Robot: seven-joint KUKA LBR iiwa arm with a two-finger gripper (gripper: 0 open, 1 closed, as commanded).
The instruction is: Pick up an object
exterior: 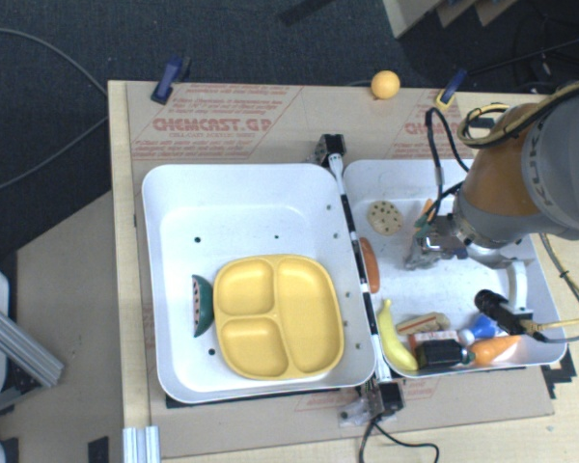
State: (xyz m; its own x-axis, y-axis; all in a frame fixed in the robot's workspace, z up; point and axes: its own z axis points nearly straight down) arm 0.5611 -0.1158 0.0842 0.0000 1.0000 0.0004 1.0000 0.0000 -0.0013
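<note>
My gripper [425,249] is low inside the right bin [405,174], near its middle, under the grey arm with the orange band [497,177]. A round tan cookie [385,217] lies just up and left of it. A red sausage [370,264] rests along the bin's left wall. At the front of the bin lie a yellow banana [396,340], a brown wafer [423,324], a black block [440,354], an orange carrot [497,349] and a small blue piece [479,332]. Nothing can be seen held in the gripper.
The left bin [174,201] holds a yellow divided plate [275,314] and a watermelon slice [202,305] at the plate's left. An orange ball [385,84] sits on the bench behind the bins. Cables [449,152] hang by the arm.
</note>
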